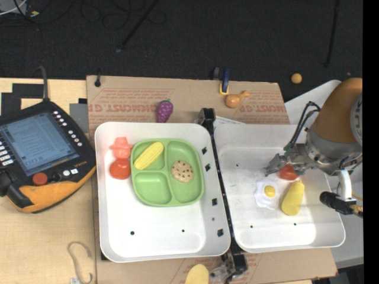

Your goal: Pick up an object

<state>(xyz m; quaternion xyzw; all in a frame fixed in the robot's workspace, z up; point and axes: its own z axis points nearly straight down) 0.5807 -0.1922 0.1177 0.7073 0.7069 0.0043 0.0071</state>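
In the right bin (pixel 260 232) lie a fried egg toy (pixel 267 193), a yellow lump (pixel 292 197) and a small red object (pixel 288 173). My gripper (pixel 286 164) is down in this bin, right over the red object, which shows just below the fingers; whether they grip it is unclear. The left bin (pixel 154 235) holds a green divided plate (pixel 151 191) with a corn cob (pixel 147 155) and a cookie (pixel 182 171) on it. Beside the plate lie a pink toy (pixel 121 147) and a red toy (pixel 119 169).
A tablet controller (pixel 38 152) lies on the bench at the left. Behind the bins on the cardboard are a purple grape toy (pixel 164 110) and an orange gourd toy (pixel 235 99). A yellow object (pixel 197 273) sits at the front edge.
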